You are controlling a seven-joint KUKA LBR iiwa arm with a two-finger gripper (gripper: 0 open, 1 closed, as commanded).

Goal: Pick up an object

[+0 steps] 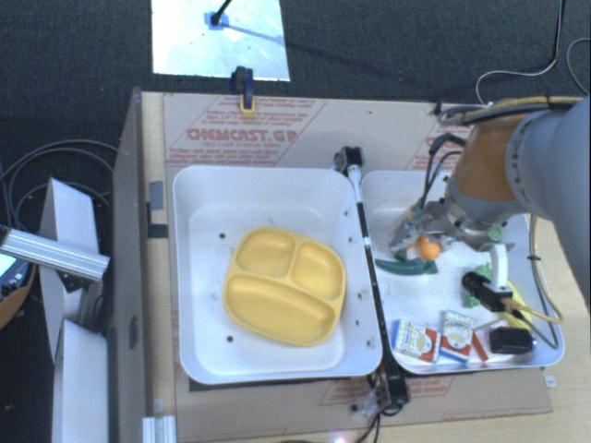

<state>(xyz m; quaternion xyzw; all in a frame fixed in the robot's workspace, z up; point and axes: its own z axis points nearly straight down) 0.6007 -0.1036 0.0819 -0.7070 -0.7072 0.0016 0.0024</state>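
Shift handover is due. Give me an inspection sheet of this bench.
Surface: two white bins, left bin and right bin, on a printed board.
Job's things: orange object, green object, two small packets, black items in the right bin.
Clutter: yellow divided tray in the left bin.
Grippers: gripper low over the orange object; grip unclear.
Cables: wires on the floor at left.
Surroundings: dark carpet, shiny sheet beyond the bench.

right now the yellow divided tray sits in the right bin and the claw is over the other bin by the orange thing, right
Not quite: the camera view shows the yellow divided tray in the left bin. The claw is over the right bin, by the orange thing.
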